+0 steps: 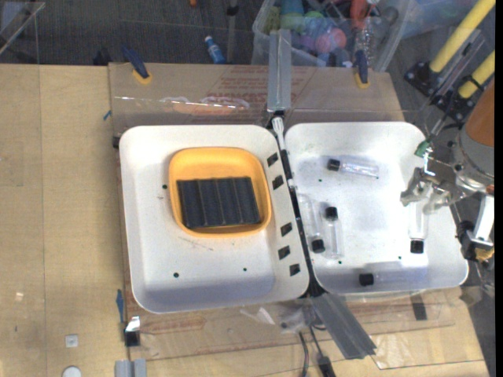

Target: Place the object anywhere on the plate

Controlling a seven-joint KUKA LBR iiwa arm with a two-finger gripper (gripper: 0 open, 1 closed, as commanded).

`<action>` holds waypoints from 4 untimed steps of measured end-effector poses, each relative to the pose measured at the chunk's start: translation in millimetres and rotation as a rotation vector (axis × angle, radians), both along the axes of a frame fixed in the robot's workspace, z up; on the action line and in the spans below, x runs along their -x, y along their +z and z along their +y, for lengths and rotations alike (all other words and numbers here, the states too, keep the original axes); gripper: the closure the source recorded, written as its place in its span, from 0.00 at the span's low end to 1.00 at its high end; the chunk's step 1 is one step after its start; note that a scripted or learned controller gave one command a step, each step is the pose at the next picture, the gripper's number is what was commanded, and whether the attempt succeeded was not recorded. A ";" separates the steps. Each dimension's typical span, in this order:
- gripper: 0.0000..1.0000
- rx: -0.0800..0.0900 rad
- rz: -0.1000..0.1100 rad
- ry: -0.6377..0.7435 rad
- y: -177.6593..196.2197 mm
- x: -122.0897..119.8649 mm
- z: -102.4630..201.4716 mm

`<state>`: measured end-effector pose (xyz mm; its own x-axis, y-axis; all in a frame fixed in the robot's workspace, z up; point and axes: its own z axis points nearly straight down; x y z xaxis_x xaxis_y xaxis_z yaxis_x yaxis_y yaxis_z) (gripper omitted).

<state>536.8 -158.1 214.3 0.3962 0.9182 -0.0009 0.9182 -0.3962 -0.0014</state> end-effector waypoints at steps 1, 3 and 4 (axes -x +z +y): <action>1.00 0.002 -0.003 0.125 6.0 -36.2 -14.4; 1.00 0.003 -0.005 0.571 7.5 -108.1 -3.2; 1.00 0.003 -0.005 0.743 15.7 -131.2 -2.5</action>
<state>668.0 -160.6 230.0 -0.3297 0.9441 -0.0035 0.9441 0.3298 0.0040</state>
